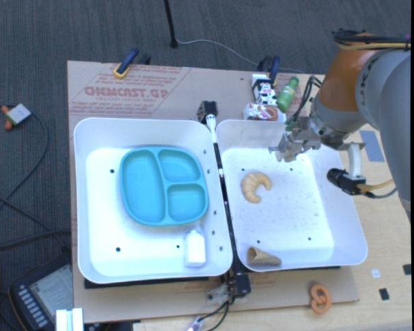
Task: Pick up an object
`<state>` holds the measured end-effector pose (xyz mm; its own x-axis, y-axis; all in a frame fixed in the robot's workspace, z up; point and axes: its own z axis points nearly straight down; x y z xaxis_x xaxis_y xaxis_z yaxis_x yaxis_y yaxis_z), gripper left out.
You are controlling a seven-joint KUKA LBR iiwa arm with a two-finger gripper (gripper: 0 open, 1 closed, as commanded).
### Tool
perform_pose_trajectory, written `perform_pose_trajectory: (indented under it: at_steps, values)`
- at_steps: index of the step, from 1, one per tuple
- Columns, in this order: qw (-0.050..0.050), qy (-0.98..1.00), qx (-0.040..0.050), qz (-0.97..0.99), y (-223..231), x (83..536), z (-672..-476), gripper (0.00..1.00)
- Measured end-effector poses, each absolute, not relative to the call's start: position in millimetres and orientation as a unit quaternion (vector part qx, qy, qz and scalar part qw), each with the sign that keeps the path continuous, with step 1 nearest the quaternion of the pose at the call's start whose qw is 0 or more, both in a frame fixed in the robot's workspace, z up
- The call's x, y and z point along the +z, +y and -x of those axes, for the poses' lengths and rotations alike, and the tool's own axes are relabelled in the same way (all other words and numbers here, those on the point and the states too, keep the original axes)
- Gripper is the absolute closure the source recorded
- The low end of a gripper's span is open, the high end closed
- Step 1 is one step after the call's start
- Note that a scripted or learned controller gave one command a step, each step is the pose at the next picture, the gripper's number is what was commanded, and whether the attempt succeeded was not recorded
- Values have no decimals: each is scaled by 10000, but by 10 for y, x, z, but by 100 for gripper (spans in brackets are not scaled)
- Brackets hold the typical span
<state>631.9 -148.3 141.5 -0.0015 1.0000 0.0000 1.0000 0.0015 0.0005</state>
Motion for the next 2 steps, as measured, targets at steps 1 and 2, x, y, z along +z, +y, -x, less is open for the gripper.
perform_pose_trajectory:
  at_steps: [1,2]
  values:
    - [4,7074,-4,-7069,-1475,1330,-6393,100]
    - [8,7073,-3,-7069,-1472,1340,-6447,100]
